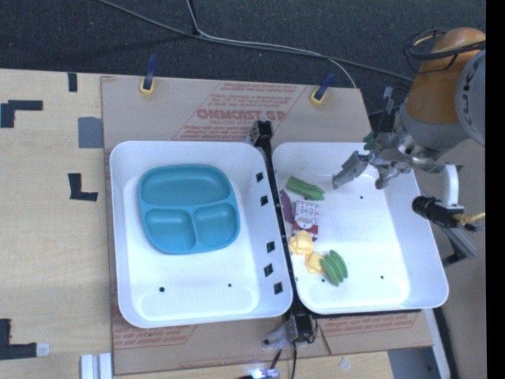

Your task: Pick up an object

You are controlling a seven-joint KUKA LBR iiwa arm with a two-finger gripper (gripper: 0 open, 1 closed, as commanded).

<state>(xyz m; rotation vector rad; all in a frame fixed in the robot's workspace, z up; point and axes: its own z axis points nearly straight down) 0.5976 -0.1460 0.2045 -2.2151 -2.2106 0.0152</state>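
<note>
In the right bin [394, 235] several small objects lie along its left side: a green pod [304, 187] at the top, a red and white packet [306, 215] under it, two yellow pieces [306, 251], and a green pod [334, 267] lowest. My gripper [364, 172] hangs over the bin's upper right part, to the right of the upper green pod, its two fingers spread open with nothing between them. The grey arm with its orange band [442, 85] comes in from the upper right.
The left bin [126, 212] holds a blue divided plate [189, 208]. A black clip strip [272, 219] runs between the bins. Cables cross the dark floor behind the bench, and two yellow clamps [147, 85] hold the cardboard sheet's far edge.
</note>
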